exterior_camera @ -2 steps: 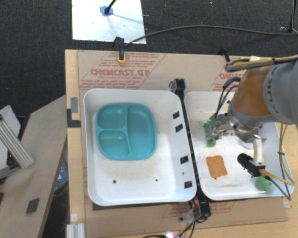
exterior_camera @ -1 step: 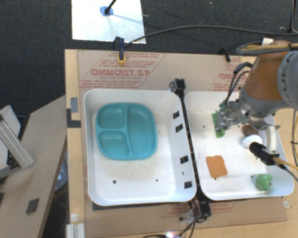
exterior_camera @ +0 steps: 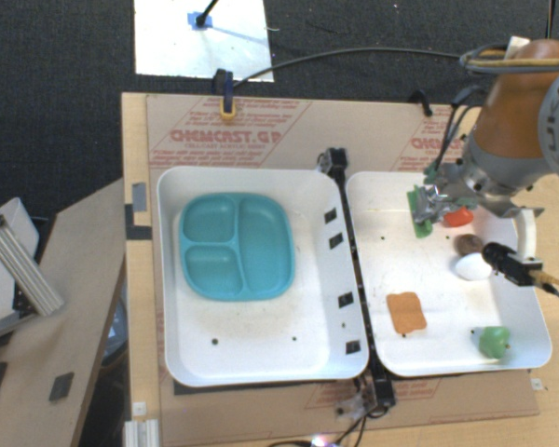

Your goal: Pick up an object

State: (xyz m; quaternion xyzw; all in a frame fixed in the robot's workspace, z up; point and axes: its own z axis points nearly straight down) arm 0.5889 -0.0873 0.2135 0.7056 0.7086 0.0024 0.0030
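The right bin holds several small items. A green piece lies at the upper middle, right under my gripper, which hangs low over it from the right; whether it touches the piece is unclear. Just right of it is a red-orange item. Below that lie a brown lump and a white egg-shaped object. A flat orange piece rests near the bin's middle front, and a green round object sits in the front right corner.
A teal divided plate lies in the left bin. Black clips line the wall between the bins. A black part on a cable hangs from the arm over the right bin's right side.
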